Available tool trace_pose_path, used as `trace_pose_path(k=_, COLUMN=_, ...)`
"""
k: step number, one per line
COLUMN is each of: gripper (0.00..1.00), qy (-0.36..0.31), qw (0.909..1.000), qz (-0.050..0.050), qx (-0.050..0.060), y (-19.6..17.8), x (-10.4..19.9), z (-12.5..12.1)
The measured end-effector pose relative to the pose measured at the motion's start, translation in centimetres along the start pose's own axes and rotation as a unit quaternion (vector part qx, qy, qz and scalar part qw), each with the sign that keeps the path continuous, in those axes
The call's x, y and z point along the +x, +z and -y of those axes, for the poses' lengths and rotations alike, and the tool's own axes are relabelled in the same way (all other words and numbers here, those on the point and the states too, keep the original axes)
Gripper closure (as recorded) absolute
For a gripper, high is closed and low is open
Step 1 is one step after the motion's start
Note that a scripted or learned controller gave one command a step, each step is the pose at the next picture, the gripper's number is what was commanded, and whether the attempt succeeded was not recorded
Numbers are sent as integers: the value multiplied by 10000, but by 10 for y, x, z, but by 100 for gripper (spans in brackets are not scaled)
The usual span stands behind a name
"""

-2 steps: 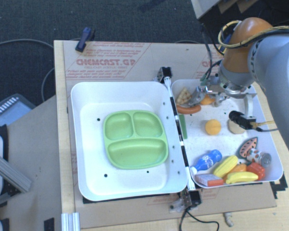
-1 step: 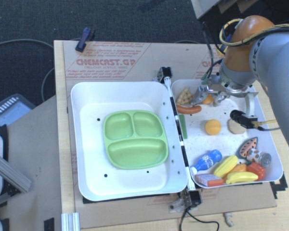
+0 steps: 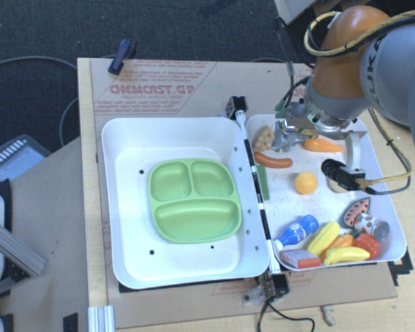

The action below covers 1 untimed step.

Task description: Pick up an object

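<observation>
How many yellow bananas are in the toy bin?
2. One banana leans upright in the pile at the right bin's near corner; the other banana lies flat just in front of it. More could hide under the pile.

Red "CHEMCAST GP" print on the brown board (image 3: 152,88).
</observation>
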<state>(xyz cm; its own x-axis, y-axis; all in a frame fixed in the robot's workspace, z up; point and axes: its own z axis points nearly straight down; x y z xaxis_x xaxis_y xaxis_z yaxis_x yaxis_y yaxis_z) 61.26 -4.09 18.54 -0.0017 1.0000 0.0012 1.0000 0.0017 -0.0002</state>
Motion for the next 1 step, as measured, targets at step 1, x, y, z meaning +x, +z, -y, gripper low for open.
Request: trace_pose_path(k=1, gripper=0, qy=6, qw=10000, qz=2, qx=7, y=1, x=-1, z=1)
